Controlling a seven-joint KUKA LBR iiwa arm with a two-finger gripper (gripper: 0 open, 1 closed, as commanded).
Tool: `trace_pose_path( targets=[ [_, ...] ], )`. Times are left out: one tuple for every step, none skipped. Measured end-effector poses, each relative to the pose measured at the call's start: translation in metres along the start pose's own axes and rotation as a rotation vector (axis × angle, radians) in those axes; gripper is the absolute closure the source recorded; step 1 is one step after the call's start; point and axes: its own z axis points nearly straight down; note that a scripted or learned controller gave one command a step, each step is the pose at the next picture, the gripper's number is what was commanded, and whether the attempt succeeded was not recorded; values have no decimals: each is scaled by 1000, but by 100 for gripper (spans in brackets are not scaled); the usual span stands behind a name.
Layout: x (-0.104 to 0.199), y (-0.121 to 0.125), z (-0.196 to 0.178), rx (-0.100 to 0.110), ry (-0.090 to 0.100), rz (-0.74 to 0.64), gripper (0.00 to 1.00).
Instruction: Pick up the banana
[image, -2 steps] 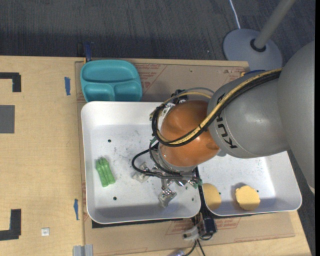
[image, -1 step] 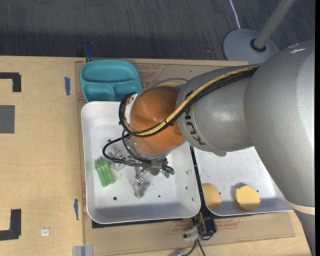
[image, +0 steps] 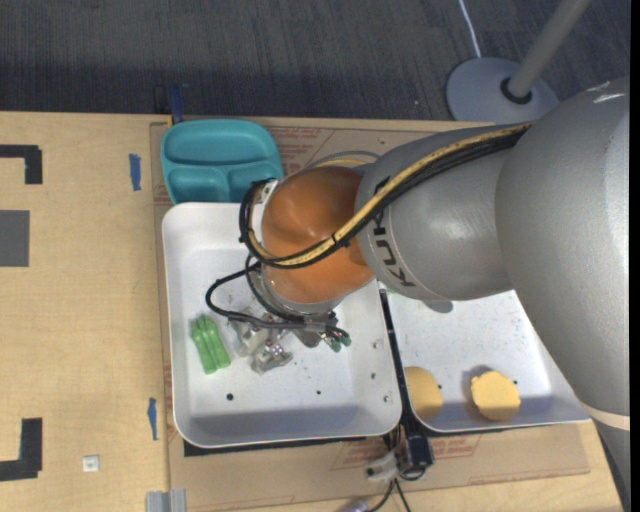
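— What's the big grey arm (image: 470, 230) with the orange band (image: 310, 240) doing over the tan cardboard-topped bench (image: 80, 330)?

— It reaches in from the right, across the right shallow white bin (image: 470, 330), and hangs low over the middle of the left shallow white bin (image: 180, 300). I'd call this the approach or search step. Nothing shows as lifted.

— Where's the banana?

— I can't pick out a clear one. The only yellow things are two rounded lumps by the right bin's near edge, the larger yellow lump (image: 495, 395) mid-edge and the smaller yellow lump (image: 422, 392) at its near-left corner. Either could be it, or it lies hidden under the arm.

— And in the left bin?

— A ribbed green plastic piece (image: 210, 345) near the left wall, with the metal two-finger gripper (image: 272, 350) just beside it on the right. Whether the gripper is apart or together, I can't tell from here.

— What next, then?

— If a yellow lump is the target, the arm needs to rise and cross the shared wall between the bins. Both lumps hug the near rim, so room on that side is tight, but the right bin's floor behind them is open.

— Anything else in the way?

— A teal plastic divided tray (image: 220, 160) touches the left bin's far edge.
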Motion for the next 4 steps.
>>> trace_pose_path(
  targets=[
    [9,39,10,2,4,135,100],
    [-9,-19,-46,3,5,326,100],
    [-3,30,8,4,0,159,100],
    [-1,31,-68,3,5,488,100]
  ],
)
